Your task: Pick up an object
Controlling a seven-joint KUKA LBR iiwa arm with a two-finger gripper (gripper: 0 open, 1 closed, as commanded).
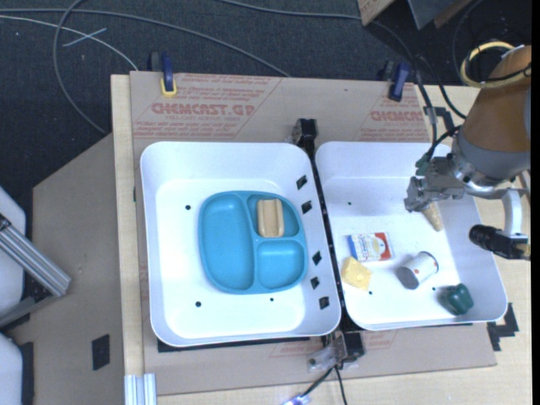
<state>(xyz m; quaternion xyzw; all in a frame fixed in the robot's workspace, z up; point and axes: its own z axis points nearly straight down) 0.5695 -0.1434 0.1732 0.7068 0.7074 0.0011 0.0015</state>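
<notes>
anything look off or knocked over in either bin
Nothing looks spilled or broken. The small grey and white cup in the right bin lies on its side. The tan block rests in one compartment of the blue tray in the left bin. The end effector hangs over the right bin.

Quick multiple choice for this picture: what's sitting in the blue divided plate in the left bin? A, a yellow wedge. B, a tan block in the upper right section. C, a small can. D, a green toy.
B: a tan block lies in the upper right section of the blue divided plate; the green toy, small can and yellow wedge all lie in the right bin.
</notes>
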